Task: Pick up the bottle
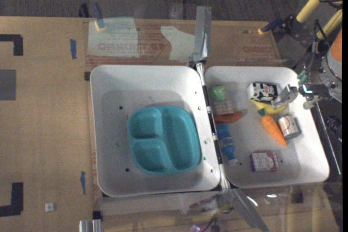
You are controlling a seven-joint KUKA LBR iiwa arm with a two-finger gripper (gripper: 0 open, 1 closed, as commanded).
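Camera view: bottle point(226, 143) lies well left of the claw point(286, 95); claw's state unclear.

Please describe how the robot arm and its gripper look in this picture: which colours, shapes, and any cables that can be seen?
At the right edge, the grey arm with an orange band is partly cut off by the frame. Thin dark cables run beside it. Its small metallic grey two-finger gripper reaches over the shallow white right bin; it looks angular, pale and shiny, with a small bright bluish spot next to it. The picture is too blurred for finer markings.
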